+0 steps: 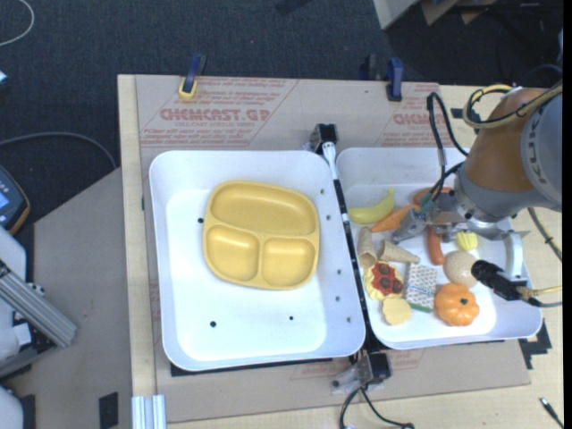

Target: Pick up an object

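Heads up, your gripper (420, 226) sits low in the right bin (393, 164) among crowded toy food, fingers too hidden to tell, so it could nudge the carrot (390, 221) or banana (374, 209) instead of grabbing anything.

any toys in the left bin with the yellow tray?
No, the left bin holds just the yellow tray; the toys, like the pumpkin, lie in the right bin.

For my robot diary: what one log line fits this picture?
arm: over right bin | gripper: among toy food | yellow tray: left bin | pickup: not seen
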